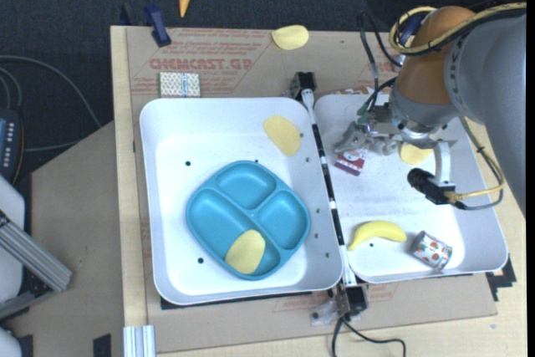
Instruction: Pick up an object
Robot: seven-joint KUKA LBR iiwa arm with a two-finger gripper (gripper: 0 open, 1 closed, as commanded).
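Camera view: arm low in the right bin point(493, 251), gripper point(365, 140) over a small red-and-white packet point(349, 161).

The aperture could not be told; nothing showed between the jaws. A good pick probably called for centring on the packet, clear of the divider just beside it. Also in the bin: banana point(376, 233), can point(430, 248), yellow piece point(415, 153). The left bin point(159, 180) held a blue tray point(247, 215).

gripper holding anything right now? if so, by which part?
Cannot tell. The hand is low in the right bin, just above a small red-and-white packet; no grasp shows.
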